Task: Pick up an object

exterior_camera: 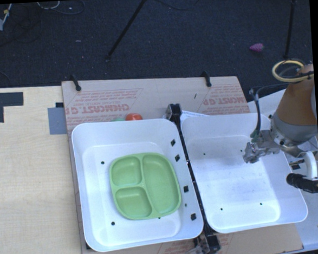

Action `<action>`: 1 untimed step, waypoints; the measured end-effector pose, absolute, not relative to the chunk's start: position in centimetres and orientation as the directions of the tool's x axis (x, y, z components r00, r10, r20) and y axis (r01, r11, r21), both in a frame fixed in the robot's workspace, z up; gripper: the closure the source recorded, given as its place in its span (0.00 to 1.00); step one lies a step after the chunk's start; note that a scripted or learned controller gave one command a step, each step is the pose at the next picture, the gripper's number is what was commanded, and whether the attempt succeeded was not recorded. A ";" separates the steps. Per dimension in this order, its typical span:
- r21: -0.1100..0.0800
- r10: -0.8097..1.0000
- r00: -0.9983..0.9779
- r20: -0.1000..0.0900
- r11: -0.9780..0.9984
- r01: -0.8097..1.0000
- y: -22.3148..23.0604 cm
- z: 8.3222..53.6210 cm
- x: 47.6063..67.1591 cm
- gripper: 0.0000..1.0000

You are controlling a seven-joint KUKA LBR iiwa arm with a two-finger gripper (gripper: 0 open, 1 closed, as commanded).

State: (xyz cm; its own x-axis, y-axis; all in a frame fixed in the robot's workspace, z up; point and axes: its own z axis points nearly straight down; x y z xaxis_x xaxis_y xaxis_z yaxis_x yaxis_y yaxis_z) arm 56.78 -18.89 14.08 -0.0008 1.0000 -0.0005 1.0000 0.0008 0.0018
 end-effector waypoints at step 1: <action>0.002 1.000 -0.001 -0.001 0.001 1.000 -18.4 19.1 56.0 1.00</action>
